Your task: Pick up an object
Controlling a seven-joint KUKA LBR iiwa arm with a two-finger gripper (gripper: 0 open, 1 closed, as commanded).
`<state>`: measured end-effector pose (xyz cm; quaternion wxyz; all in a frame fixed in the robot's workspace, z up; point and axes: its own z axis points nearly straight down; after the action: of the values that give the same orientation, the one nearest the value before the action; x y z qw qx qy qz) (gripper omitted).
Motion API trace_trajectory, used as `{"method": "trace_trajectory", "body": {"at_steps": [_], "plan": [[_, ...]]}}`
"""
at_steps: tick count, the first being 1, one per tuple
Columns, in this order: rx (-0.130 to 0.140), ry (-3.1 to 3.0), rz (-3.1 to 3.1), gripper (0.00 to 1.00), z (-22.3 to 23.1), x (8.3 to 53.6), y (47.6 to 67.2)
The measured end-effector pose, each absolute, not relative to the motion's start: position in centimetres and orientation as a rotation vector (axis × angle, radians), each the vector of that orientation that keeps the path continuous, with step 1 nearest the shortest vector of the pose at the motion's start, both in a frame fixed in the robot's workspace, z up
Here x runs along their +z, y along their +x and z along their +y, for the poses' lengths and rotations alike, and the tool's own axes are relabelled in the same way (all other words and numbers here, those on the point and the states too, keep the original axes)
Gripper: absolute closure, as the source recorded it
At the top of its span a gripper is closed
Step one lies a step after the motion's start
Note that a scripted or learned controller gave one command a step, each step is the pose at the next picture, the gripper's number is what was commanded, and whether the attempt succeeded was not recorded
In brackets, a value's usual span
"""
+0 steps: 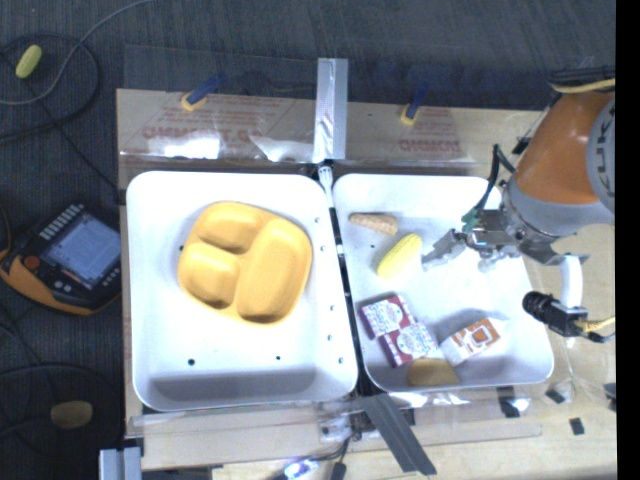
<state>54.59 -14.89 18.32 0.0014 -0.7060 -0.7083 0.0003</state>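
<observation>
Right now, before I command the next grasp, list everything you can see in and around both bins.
Shallow white bins: 2, white, side by side on the bench.
Yellow three-compartment plastic tray: 1, yellow, middle of the left bin.
Tan bread-like stick: 1, tan, top left of the right bin.
Yellow corn-like piece: 1, yellow, just below the stick.
Red-and-white packets: 2, touching, lower left of the right bin.
Orange-and-white carton: 1, lower right of the right bin.
Brown rounded item: 1, at the right bin's front wall.
Handheld pendant: 1, orange-black, on the floor at left.
Gripper: 1, grey, over the right bin, holding nothing.
</observation>
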Motion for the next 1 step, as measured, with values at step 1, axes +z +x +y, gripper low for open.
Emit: {"method": "trace_trajectory", "body": {"at_steps": [1], "plan": [[-0.024, -2.082, -2.383, 0.00, -13.25, 10.85, 59.18]]}}
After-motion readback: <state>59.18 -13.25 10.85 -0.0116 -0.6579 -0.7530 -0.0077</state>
